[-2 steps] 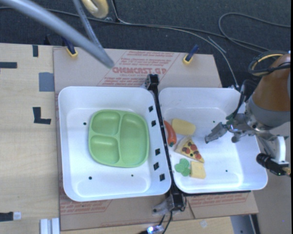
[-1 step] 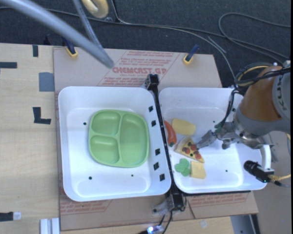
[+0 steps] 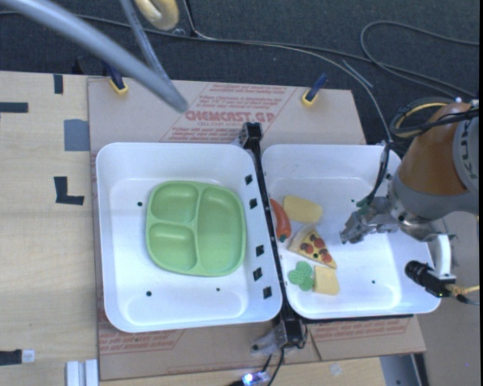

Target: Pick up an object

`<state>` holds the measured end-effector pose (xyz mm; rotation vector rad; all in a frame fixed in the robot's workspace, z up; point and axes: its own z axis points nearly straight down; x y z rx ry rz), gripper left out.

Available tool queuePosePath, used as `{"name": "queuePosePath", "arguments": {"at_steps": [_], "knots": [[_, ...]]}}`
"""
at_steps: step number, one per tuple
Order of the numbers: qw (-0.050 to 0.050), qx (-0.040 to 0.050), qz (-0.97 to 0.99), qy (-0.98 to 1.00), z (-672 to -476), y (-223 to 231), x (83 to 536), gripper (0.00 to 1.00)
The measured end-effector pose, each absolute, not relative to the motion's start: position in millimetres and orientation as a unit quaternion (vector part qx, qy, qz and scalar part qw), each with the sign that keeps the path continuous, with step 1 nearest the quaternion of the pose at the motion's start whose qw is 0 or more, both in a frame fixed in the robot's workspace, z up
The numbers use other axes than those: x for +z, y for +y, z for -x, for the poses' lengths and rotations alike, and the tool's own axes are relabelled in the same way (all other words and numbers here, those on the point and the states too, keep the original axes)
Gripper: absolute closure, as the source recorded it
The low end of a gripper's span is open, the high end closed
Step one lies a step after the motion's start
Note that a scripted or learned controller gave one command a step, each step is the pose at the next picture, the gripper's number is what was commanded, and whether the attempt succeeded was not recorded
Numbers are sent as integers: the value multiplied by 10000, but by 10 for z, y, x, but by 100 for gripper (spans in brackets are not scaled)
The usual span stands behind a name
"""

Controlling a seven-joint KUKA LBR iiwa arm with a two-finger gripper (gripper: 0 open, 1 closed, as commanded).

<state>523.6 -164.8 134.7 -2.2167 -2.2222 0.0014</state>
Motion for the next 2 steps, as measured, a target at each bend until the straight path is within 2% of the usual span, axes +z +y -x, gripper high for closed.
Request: {"name": "queuePosePath", "arguments": {"at_steps": [1,2], "knots": [[-12,-10,7066,-7076,-5172,-1640,1800,100],[-27,-14,7064,-7078,-5167,-1647,2434,100]]}}
